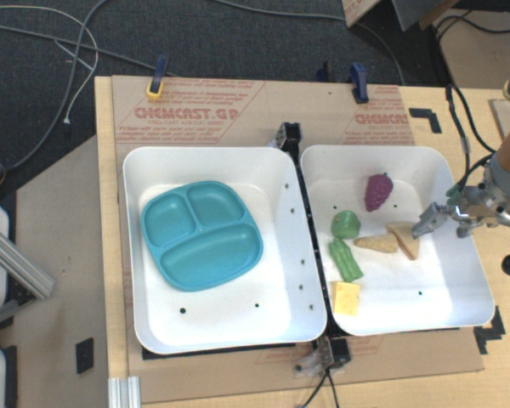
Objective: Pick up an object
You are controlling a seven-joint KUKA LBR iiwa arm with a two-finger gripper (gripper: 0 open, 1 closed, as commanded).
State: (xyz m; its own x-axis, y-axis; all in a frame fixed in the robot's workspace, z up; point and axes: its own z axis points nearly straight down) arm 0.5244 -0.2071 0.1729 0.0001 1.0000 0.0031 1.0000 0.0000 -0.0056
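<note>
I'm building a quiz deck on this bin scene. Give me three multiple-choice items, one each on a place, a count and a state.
1. Where is the teal divided plate?
A. left bin
B. right bin
C. on the cardboard

2. How many blue clamps grip the board's far edge?
A. one
B. two
C. four

3. How does the hand stand to the tan wedge?
A. lifting it high
B. poised just right of it
C. over the plate

Answers: 1 A, the plate lies in the left bin. 2 B, one clamp left, another right. 3 B, the hand sits low beside the wedge.
</note>
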